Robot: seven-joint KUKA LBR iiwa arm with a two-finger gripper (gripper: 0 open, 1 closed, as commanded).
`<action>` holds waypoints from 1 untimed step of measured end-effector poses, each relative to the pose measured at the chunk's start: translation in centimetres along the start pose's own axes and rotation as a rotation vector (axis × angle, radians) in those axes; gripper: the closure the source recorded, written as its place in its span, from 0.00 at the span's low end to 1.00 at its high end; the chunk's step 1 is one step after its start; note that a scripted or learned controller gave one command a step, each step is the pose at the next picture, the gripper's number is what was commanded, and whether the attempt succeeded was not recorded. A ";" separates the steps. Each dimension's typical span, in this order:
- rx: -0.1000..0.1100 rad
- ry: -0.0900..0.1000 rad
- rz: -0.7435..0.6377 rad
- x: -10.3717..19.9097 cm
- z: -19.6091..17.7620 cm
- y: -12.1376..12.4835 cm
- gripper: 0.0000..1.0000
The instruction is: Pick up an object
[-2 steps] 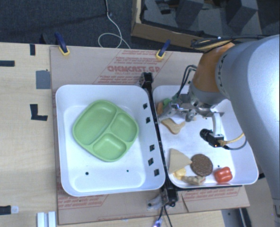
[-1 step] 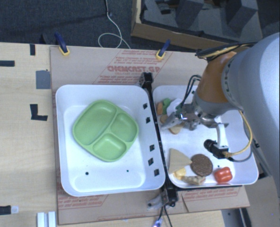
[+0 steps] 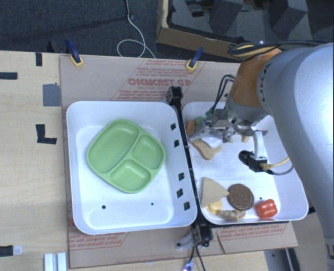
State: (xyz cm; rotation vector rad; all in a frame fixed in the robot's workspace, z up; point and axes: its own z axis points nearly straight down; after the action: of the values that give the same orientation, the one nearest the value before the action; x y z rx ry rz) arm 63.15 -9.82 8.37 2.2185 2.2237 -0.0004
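Note:
The right bin (image 3: pixel 280 176) holds several toy foods. A tan bread-like piece (image 3: pixel 205 148) lies near its upper left, with a small orange and green piece (image 3: pixel 193 125) above it. Along the front lie a beige wedge (image 3: pixel 212 189), a brown round cookie (image 3: pixel 241 196), a red tomato (image 3: pixel 266 208) and small yellow and tan bits (image 3: pixel 223 211). My gripper (image 3: pixel 219 130) hangs low over the bin's upper left, just right of and above the bread piece. I see nothing held between its fingers.
The left bin (image 3: pixel 82 208) holds a green divided plate (image 3: pixel 126 154). A black clip strip (image 3: pixel 181 151) runs along the divide between the bins. The grey arm (image 3: pixel 302 106) covers the right bin's upper right. Blue clamps (image 3: pixel 194 57) pin the cardboard base at the back.

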 end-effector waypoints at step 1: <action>0.001 -0.001 0.001 0.3 -0.1 -4.2 0.00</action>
State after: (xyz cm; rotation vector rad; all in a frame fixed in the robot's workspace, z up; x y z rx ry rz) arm 59.00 -9.57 8.43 2.2201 2.2226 -0.0028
